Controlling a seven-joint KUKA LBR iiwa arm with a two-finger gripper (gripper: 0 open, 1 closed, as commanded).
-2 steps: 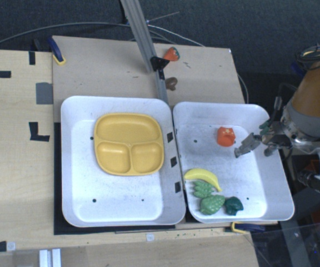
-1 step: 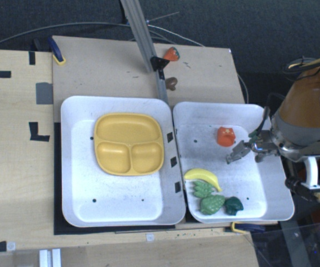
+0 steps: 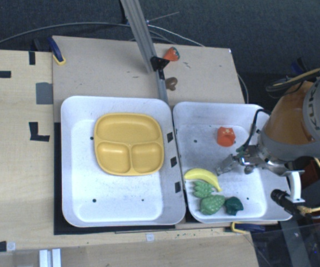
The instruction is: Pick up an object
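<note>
The right bin (image 3: 248,111) holds a small red-orange object (image 3: 225,136) near its middle. Along its front lie a yellow banana (image 3: 203,176), two light green toy pieces (image 3: 203,189) (image 3: 211,204) and a dark green piece (image 3: 234,205). My gripper (image 3: 223,168) hangs low inside this bin, pointing left, just right of the banana and below the red-orange object. It touches none of them that I can see. The grey arm with its orange band (image 3: 288,118) reaches in from the right.
A yellow divided plate (image 3: 129,143) lies in the left bin (image 3: 66,154). A slanted metal pole (image 3: 139,26) rises behind the bins, with an orange clamp (image 3: 172,53) next to it. Cables run along the right side.
</note>
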